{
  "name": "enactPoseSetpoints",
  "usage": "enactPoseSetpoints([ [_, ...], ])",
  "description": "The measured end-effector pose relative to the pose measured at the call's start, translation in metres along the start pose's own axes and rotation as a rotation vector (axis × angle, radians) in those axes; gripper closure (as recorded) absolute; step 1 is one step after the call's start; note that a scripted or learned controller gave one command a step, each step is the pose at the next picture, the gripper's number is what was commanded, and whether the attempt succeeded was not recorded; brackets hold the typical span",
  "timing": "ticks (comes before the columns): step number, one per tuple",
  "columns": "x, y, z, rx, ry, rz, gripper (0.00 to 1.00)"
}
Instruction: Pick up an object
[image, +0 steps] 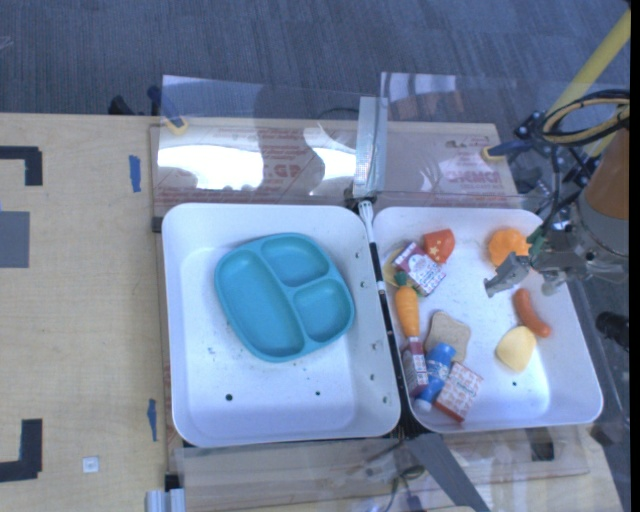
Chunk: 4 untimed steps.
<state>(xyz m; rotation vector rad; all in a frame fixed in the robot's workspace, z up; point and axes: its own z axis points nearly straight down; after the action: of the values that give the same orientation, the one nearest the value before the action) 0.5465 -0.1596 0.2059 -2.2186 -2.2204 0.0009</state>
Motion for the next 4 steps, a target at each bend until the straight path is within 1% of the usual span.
enactPoseSetpoints([
  [1, -0.021, 0.098, 0.090, 0.007, 0.000, -0.058, 0.00],
  [2, -0.015, 0.075, 0.119, -0.005, -0.003, -0.156, 0.00],
  [3, -0.015, 0.076, 0.108, -0.009, -0.004, -0.156, 1.00],
  [4, 0.109, 0.124, 0.015, -0.014, 0.000, -0.250, 1.00],
])
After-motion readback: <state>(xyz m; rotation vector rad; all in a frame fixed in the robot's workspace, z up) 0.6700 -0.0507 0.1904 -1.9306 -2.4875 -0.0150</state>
